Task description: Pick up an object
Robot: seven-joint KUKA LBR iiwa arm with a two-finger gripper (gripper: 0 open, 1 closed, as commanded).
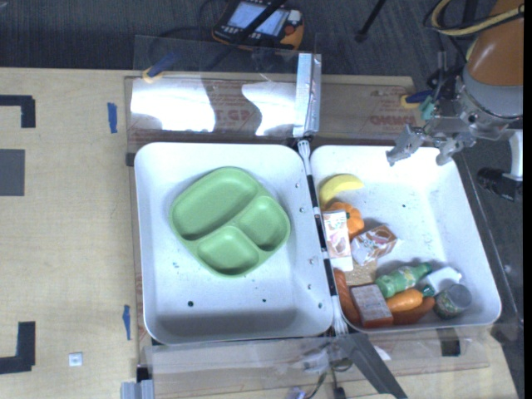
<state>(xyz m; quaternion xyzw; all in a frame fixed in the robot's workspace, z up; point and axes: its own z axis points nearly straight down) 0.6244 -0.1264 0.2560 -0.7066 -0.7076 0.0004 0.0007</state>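
Two shallow white bins sit side by side. The left bin (158, 306) holds one green divided plate (230, 220) with three compartments. The right bin (465, 214) holds a cluster of small items along its left and near sides: one yellow banana (340, 186) nearest the far-left corner, an orange piece (355, 220) just below it, one small printed carton (337, 233) lying against the divider between the bins, one clear wrapped packet (373, 243) beside the carton, one green bottle (404, 278) lying on its side, an orange carrot-like piece (406, 301) touching the bottle, one brown block (371, 303) at the near-left corner, and one dark round can (453, 301) at the near-right.

The gripper (423, 150) hangs over the right bin's far edge, well apart from the cluster. Its two fingers stand spread apart, with nothing between them and touching nothing.

Beyond the left bin, a black handheld device (258, 22) lies on the floor.
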